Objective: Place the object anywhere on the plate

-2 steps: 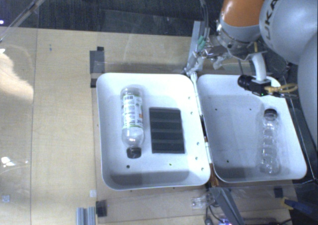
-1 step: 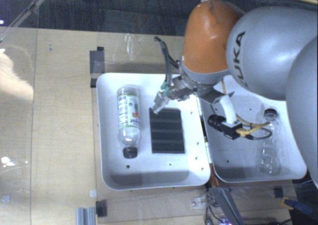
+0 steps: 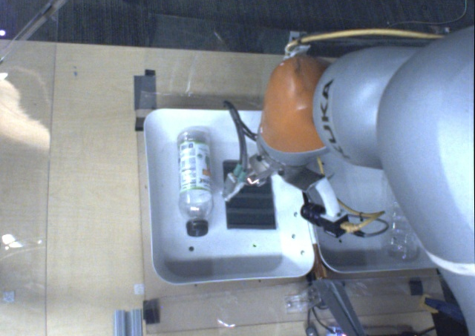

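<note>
From my remote seat, nearest me the left bin's (image 3: 223, 268) front floor lies bare, and behind it the plastic bottle (image 3: 194, 180) lies on its side, cap toward me, just beside a flat black block (image 3: 251, 207). The hand (image 3: 249, 175) hovers over that block; I cannot tell whether it is clenched or released. I spot no plate, so a descent here risks grabbing the block or nudging the bottle away.

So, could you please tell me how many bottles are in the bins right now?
1. A clear plastic bottle lies on its side in the left bin, dark cap toward the camera, beside a black block. The arm covers much of the right bin, so another may be hidden.
</note>
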Robot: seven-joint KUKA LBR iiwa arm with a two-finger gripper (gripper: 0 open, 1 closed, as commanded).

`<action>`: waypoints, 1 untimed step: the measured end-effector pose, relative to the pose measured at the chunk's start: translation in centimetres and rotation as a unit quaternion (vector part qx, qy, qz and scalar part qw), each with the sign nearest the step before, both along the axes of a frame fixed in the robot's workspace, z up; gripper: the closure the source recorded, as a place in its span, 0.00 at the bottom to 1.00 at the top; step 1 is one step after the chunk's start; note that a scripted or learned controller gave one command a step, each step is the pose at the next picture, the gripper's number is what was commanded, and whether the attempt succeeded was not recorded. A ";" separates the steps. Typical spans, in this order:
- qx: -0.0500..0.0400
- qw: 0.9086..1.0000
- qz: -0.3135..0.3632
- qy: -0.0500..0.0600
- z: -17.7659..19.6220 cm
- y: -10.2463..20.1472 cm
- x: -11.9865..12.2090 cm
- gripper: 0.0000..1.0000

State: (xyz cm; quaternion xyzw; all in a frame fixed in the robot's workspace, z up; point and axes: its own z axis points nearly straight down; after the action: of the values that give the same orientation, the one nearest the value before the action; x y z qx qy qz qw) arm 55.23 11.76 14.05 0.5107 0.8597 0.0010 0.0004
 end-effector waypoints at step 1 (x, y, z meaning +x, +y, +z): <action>0.000 0.994 0.106 -0.003 4.6 -4.4 7.3 0.00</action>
State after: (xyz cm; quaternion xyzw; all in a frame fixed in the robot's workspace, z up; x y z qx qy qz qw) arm 62.53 7.32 18.62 0.4170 0.9089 0.0024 0.0033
